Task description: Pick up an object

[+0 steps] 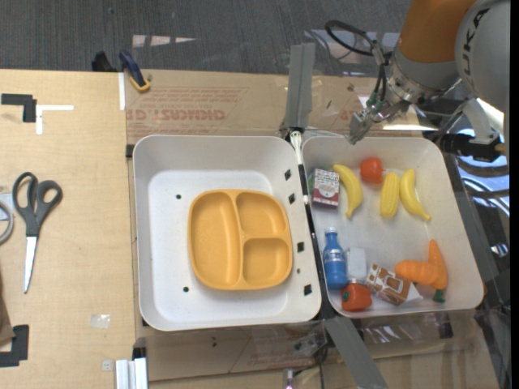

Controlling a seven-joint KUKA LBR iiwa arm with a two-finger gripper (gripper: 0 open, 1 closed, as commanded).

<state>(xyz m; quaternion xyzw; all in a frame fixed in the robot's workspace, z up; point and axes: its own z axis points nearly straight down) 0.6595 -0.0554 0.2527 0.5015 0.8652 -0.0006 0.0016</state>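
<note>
Two shallow white bins are shown side by side on a worktop [65, 298], viewed from above at a slant. The left bin [154, 217] is occupied by a yellow divided plate [241, 239], set near its middle. The candidate objects are gathered in the right bin [454, 217], presumably so that all lie within reach of the arm [442, 23] entering from the right. Along the far half are found a small red-and-white carton [326, 188], a banana [349, 189], a tomato [371, 169] just beside it, and two more bananas [403, 194] lying close together. Along the near half are found a blue bottle [333, 258], a second tomato [356, 297], a brown snack carton [388, 283] and an orange carrot-like toy [426, 269]. The gripper [358, 128] is held over the far rim of the right bin, above and apart from the objects, and nothing is seen between its fingers. Whether it is spread or pressed together cannot be told at this size. The pick is judged not yet begun; the tomato and banana near the far rim lie closest beneath the gripper. A pair of scissors [32, 217] rests on the worktop, well apart from both bins.
</note>
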